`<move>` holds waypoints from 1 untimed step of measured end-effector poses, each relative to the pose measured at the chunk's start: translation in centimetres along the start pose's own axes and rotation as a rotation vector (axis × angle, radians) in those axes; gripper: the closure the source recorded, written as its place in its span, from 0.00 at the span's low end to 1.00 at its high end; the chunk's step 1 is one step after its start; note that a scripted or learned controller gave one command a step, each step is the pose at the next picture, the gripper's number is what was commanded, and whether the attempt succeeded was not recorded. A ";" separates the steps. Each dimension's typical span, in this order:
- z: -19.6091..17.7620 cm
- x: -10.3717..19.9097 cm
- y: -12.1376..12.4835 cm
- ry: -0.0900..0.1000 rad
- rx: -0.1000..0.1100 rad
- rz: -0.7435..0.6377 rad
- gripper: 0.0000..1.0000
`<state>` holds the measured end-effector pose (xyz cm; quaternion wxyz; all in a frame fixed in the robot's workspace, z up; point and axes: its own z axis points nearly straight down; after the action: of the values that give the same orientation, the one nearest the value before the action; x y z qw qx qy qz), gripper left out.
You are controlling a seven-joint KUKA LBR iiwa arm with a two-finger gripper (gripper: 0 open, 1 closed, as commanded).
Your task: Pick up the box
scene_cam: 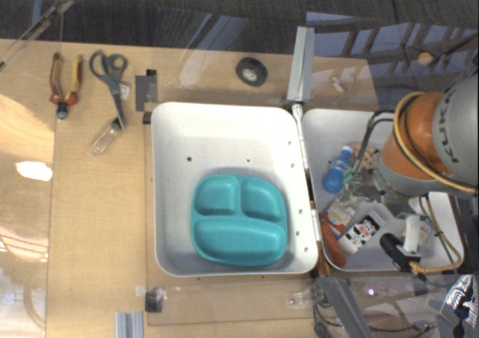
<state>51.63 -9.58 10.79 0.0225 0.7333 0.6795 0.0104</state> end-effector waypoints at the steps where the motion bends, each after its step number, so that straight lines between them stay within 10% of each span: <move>1: 0.0 0.0 0.0 0.000 0.000 0.000 0.00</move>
<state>51.62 -9.57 10.79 0.0223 0.7333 0.6794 0.0104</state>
